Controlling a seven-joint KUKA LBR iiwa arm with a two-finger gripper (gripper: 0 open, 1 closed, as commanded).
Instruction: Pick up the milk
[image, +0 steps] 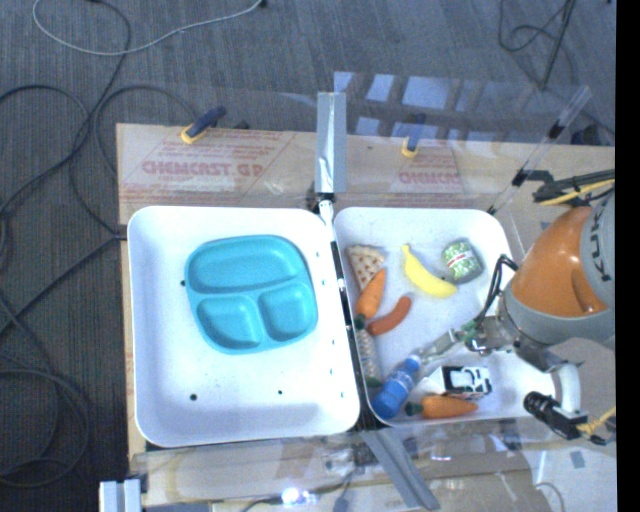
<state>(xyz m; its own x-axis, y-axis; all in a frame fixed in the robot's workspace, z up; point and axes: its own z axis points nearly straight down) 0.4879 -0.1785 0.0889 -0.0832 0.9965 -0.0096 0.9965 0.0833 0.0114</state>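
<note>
We locate the gripper (434, 350) low over the right-hand shallow white bin (500, 228), extending leftward from the grey arm with its orange band (562, 268). Whether the gripper is spread or closed cannot be determined from this view, and we see nothing held in it. The small black-and-white milk carton (467, 380) lies on the bin floor near the front wall, just below and to the right of the gripper tip in the camera view, apart from it. A blue plastic bottle (398, 386) lies tilted just left of the carton, and an orange carrot (449, 405) lies directly in front of it, close to or touching it. Further back in the same bin we note a reddish sausage (389, 314), a second orange carrot (372, 292), a tan waffle wedge (365, 261), a yellow banana (428, 275) and a green-labelled can (461, 259). The left-hand white bin (160, 400) holds a light-blue three-compartment tray (252, 292).
</note>
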